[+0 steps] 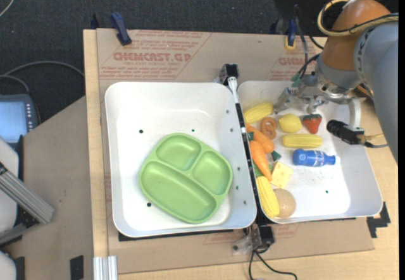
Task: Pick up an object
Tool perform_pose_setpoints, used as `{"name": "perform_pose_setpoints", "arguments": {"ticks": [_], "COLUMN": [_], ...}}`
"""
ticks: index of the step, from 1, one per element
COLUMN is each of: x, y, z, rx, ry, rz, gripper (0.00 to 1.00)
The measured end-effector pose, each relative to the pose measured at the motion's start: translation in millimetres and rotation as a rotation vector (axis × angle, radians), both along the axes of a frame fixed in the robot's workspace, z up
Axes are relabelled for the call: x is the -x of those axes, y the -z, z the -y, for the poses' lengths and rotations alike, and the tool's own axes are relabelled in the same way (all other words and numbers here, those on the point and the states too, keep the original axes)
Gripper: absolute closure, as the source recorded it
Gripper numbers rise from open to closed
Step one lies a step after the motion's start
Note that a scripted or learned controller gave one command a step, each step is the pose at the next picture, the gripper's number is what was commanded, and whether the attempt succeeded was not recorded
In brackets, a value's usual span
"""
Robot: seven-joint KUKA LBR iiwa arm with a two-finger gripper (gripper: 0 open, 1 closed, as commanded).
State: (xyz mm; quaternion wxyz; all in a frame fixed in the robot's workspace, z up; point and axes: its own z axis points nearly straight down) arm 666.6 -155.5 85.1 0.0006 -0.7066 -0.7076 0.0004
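Two white bins (120,146): left holds one green tray (185,177); right holds ten toy foods (301,141). Hand (302,99) grip unclear.

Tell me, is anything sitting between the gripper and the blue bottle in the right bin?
Yes. The gripper hovers over the right bin's far end, and the blue bottle lies nearer the camera. Between them lie the strawberry, the lemon and the yellow corn cob right beside the bottle.
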Motion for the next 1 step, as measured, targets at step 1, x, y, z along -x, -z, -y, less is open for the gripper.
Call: {"name": "perform_pose_setpoints", "arguments": {"ticks": [1], "x": [0.0], "y": [0.0], "z": [0.0], "rx": [0.0], "ry": [0.0], "rz": [0.0], "gripper": [0.0]}}
